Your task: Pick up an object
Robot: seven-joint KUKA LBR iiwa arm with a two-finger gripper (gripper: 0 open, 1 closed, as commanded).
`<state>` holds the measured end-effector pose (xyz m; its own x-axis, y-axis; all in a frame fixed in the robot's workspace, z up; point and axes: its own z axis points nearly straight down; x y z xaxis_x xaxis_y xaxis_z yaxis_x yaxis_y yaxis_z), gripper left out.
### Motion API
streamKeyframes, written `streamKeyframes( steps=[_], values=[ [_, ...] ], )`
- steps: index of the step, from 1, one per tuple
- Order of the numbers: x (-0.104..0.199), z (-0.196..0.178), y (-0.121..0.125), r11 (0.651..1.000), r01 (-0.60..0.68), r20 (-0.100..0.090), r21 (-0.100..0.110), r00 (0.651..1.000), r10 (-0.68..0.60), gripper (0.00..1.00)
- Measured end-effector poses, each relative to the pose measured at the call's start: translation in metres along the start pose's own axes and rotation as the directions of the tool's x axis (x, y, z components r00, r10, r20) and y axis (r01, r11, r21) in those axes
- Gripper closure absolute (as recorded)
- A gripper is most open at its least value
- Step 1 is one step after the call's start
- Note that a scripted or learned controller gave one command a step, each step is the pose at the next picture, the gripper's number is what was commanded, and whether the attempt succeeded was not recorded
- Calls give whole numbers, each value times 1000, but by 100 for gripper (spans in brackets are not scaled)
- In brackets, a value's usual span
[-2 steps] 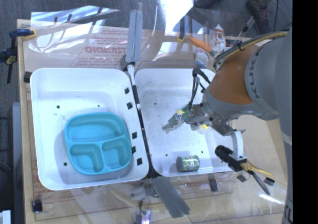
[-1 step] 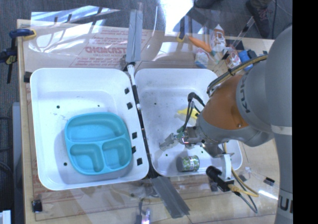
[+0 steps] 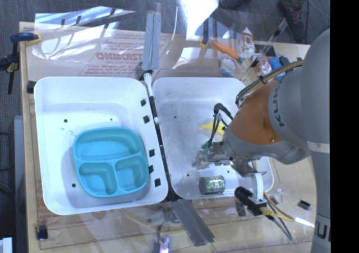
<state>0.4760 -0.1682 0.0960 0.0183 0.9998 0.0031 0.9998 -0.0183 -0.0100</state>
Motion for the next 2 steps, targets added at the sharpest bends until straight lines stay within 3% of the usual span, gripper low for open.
streamKeyframes(
  steps=[1,2],
  values=[
    [0,0,0,1000,0,0,0,1000,0,0],
    [-31,6,65,1000,17,1,-4,1000,-17,0]
  ],
)
